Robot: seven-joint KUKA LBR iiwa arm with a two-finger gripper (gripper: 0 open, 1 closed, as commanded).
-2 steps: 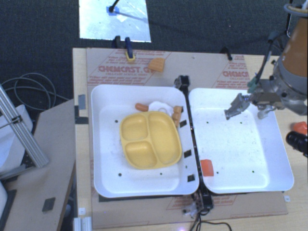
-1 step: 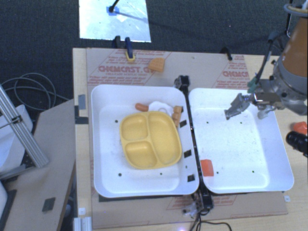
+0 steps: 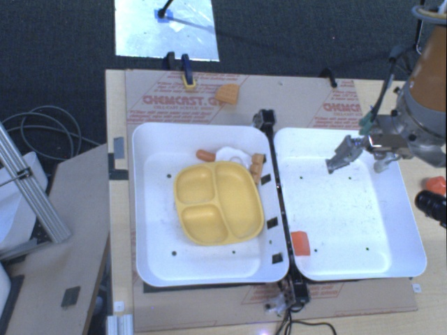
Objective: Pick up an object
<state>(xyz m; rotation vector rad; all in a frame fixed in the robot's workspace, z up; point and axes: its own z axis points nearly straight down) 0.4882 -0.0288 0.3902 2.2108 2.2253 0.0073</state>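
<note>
Grey gripper (image 3: 343,157) is hovering over the right bin (image 3: 363,257); we are unable to tell its finger state.

Yellow three-compartment plate (image 3: 218,203) flat in left bin (image 3: 150,187), slightly askew

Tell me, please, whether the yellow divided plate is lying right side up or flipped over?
Right side up: the yellow divided plate in the left bin shows its three hollow compartments facing the camera, with nothing visible in them.
</note>
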